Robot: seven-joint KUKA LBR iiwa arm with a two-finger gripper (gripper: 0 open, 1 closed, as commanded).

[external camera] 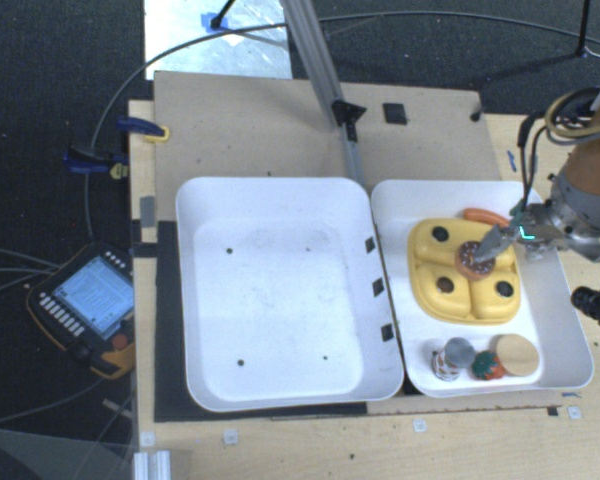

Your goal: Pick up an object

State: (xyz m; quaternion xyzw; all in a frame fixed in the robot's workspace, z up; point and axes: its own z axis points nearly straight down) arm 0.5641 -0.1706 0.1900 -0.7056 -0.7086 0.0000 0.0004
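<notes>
Claw [483, 250] positioned over yellow tray [465, 290] in right bin [570, 348].

The claw tips sit at a small brown ring [472, 258] on the tray's centre; whether they pinch it or stand spread cannot be determined. An orange carrot [483, 215] lies just behind the tray. A grey ball [459, 349], strawberry [488, 366] and tan disc [518, 354] rest near the front wall. The left bin [280, 368] adjoins on the table [280, 128].
</notes>
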